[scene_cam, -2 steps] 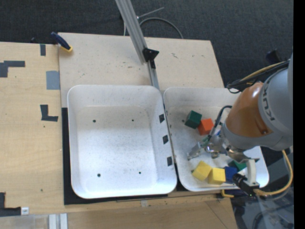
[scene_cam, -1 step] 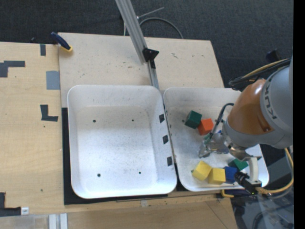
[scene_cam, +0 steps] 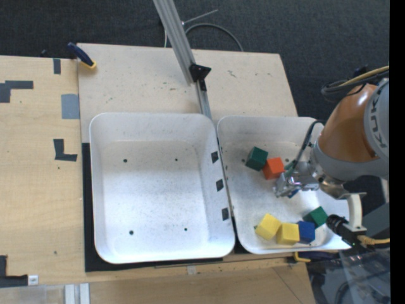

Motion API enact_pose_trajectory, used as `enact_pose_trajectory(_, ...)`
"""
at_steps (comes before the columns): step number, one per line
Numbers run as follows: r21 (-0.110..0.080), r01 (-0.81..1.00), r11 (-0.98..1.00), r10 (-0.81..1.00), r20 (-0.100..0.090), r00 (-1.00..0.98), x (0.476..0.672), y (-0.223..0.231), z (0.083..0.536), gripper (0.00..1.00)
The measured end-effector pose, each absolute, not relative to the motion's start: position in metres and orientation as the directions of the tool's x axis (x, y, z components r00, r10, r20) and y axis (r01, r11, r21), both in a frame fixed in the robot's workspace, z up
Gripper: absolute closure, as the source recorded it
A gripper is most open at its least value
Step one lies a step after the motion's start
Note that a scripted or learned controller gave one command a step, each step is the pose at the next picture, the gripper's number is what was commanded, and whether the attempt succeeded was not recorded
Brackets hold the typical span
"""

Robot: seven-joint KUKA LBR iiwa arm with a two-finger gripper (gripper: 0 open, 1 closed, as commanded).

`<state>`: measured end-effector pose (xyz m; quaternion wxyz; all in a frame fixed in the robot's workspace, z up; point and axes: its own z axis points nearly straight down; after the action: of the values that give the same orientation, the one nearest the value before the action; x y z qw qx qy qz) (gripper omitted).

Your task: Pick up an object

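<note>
The right bin (scene_cam: 253, 132) holds several small blocks. A dark green block (scene_cam: 256, 158) and an orange block (scene_cam: 274, 167) lie together near its middle. Along the front wall sit two yellow blocks (scene_cam: 268, 225) (scene_cam: 289, 233), a blue block (scene_cam: 306, 231) and a green block (scene_cam: 316, 216). My gripper (scene_cam: 286, 187) hangs low over the bin floor just right of and below the orange block, with nothing visible between its fingers. The arm's orange band (scene_cam: 348, 128) rises behind it to the right.
The left bin (scene_cam: 152, 189) stands beside the right one, sharing a middle wall. A slanted metal rail (scene_cam: 180, 40) runs down from the top to the bins' junction. A blue and yellow clamp (scene_cam: 82, 54) lies on the bench at upper left.
</note>
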<state>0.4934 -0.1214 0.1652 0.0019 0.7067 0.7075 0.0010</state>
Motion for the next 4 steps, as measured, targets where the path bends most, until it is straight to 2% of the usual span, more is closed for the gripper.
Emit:
enact_pose_trajectory(1, 0.006, 1.0, 0.002, 1.0, -0.001, -0.002, 0.495, -0.12, 0.228, 1.0)
enact_pose_trajectory(2, 0.002, 1.0, 0.001, 1.0, -0.001, -0.001, 0.496, -0.12, 0.256, 1.0)
enact_pose_trajectory(3, 0.0, 1.0, 0.007, 1.0, 0.002, -0.007, 0.518, -0.069, 0.26, 1.0)
enact_pose_trajectory(4, -0.002, 1.0, 0.007, 1.0, 0.001, -0.007, 0.529, -0.016, 0.254, 1.0)
